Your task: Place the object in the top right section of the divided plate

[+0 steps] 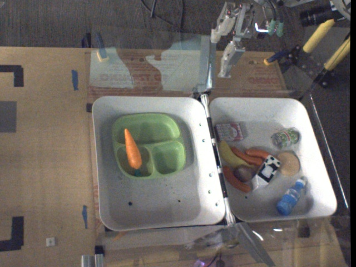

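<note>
A: Status on the gripper (231,43)?

B: Up above the far edge of the bins, over the seam between them. Fingers (232,57) spread apart, nothing between them.

A: Plate?

B: Green divided plate (149,144) sits in the left bin (156,204), toward its far half. Three sections: one wide across the top, two smaller below.

A: And the object?

B: Carrot (132,148) is on the plate, orange, lying roughly lengthwise along the left side. Tip points toward the top section, thick end with the green stub sits in the lower left section. It straddles the divider. Not in the top right area.

A: Right bin?

B: Right bin (320,204) holds the clutter. Small pink-and-white carton (231,131) near the far left corner, green can (285,137) on its side, blue bottle (290,197) tilted near the front right. Yellow banana (227,153) beside orange-red sausage-like pieces (245,159), a black-and-white patterned box (268,168), a tan round disc (289,163) just beside it. All bunched and touching around the middle.

A: Gripper near any of it?

B: No. Well apart from both the carrot and the pile.
</note>
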You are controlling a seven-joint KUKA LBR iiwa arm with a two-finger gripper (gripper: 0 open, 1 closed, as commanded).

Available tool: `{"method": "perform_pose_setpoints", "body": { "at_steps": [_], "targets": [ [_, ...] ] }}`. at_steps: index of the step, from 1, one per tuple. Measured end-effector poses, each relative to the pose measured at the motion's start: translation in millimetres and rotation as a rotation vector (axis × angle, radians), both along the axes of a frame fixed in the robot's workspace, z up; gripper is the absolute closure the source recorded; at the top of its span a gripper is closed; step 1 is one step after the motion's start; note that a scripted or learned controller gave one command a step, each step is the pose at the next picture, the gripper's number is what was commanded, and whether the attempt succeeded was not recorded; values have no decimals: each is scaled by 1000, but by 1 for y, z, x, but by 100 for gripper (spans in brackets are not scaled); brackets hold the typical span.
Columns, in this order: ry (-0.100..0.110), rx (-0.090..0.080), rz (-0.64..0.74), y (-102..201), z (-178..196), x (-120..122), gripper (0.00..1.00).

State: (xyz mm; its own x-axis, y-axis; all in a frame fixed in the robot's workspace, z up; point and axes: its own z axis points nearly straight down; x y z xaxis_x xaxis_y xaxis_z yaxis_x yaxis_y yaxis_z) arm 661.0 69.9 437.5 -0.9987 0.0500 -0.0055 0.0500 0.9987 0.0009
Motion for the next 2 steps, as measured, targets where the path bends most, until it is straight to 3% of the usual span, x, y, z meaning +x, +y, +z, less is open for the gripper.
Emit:
{"method": "perform_pose_setpoints", "body": {
  "at_steps": [1,2],
  "targets": [
    [-4,0,96,2,0,3,0],
    [-5,-1,193,-30,0,6,0]
  ]
}}
